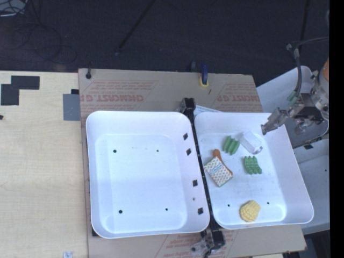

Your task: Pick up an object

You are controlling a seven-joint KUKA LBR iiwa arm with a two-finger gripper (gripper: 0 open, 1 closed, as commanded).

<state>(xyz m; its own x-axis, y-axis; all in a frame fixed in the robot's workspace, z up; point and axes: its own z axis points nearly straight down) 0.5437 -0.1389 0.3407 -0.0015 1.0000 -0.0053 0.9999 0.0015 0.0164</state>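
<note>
**The gripper waits at the top right edge of the toy bin**

The gripper [270, 123] hangs over the top right rim of the right bin [293, 168]. It points left and a bit down, toward the toys. Nothing sits between its tips. The picture is too small for me to tell how its tips are set.

All the toys lie in the right bin. The nearest one is a small clear cup [251, 142], just below and to the left of the gripper. Right beside the cup, to its left, is a green bean toy [231, 145], tilted with its long side running up and down. A second green toy [251, 164] lies below the cup. Further left, near the wall between the bins, a checked pouch [218, 172] rests with an orange piece [216, 154] poking out at its top. A yellow corn toy [249, 210] sits alone near the bottom rim.

I think the cup is the easy pick, because it needs only a short move down and left. But it is close to both green toys, so they could get bumped. The corn has the most open room around it, yet it is far away. The left bin [138, 171] has white floor all over.
</note>
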